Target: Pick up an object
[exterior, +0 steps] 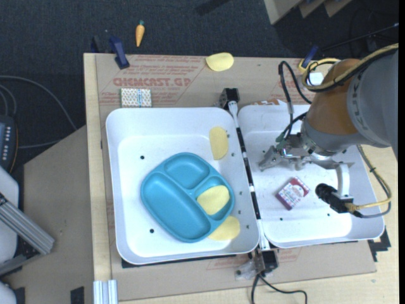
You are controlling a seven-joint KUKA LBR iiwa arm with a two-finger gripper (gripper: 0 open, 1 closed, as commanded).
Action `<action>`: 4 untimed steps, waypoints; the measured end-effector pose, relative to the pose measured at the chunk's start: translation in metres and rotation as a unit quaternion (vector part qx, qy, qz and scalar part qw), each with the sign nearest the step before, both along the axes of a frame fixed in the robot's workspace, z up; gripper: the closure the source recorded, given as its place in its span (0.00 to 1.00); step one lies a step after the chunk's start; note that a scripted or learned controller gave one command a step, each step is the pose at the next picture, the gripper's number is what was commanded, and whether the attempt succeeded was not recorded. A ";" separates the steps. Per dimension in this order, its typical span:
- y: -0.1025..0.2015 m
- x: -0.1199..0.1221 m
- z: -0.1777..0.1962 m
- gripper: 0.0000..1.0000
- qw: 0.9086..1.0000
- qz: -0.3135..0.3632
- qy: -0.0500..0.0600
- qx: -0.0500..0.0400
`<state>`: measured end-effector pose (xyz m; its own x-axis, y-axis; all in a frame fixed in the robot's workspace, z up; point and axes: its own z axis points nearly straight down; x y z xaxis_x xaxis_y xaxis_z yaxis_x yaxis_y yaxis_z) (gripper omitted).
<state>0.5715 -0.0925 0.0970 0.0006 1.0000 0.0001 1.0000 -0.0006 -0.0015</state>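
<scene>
Approach step: hand (278,158) low in right bin (316,233), finger state unreadable, nothing visibly held; next, shift toward 5 o'clock onto red packet (292,192).

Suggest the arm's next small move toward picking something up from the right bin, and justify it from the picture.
Probably shift the gripper toward the small red packet and lower over it. The packet lies flat on the right bin floor, apart from the gripper, with bare floor around it, so it looks the nearest easy target.
</scene>
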 end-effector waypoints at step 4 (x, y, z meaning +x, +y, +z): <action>-0.002 -0.093 -0.004 0.00 1.000 0.000 0.000 0.000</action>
<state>0.4786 -0.0947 0.0932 0.0003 1.0000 0.0010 1.0000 -0.0003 -0.0020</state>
